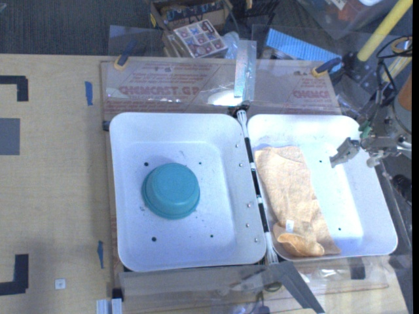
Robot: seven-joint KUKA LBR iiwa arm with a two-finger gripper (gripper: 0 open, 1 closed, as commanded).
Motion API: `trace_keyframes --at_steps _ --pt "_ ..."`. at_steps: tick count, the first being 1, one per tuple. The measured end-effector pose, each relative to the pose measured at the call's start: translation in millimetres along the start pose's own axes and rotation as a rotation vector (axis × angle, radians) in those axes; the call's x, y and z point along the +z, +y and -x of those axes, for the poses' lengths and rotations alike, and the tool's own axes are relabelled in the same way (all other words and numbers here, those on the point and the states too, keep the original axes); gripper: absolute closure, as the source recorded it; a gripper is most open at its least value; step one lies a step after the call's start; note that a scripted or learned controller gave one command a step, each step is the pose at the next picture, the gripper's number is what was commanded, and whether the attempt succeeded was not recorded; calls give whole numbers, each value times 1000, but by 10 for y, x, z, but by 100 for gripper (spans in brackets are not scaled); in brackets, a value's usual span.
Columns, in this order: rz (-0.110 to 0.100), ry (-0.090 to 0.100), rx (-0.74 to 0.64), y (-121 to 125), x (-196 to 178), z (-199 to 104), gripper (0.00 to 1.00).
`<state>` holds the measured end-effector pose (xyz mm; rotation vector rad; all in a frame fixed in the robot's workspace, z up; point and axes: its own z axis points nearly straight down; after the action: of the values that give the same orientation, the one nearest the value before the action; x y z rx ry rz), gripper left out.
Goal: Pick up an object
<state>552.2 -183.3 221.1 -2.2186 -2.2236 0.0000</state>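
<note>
So the cloth is lying crumpled down the left side of the right bin, its near end bunching into a fat fold against the front wall. I'm guessing it's light and floppy, so pinching a raised wrinkle should be working better than going for a flat patch. Over in the left bin a teal bowl is sitting upside down; stiff, probably slick, and its rim looks like the only grabbable bit. Farther back the claw is hovering over the right bin's far right corner, gripping nothing, though how wide it's spread I can't tell.
</note>
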Motion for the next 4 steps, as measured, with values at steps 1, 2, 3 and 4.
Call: trace_keyframes --at_steps 1,2,3,4 --pt "5 -3 -131 -21 -354 -312 0" --pt "-3 1 273 -568 467 -446 0" --pt "1 -1 271 379 1233 -795 0" --pt "3 -2 109 354 841 -244 0"
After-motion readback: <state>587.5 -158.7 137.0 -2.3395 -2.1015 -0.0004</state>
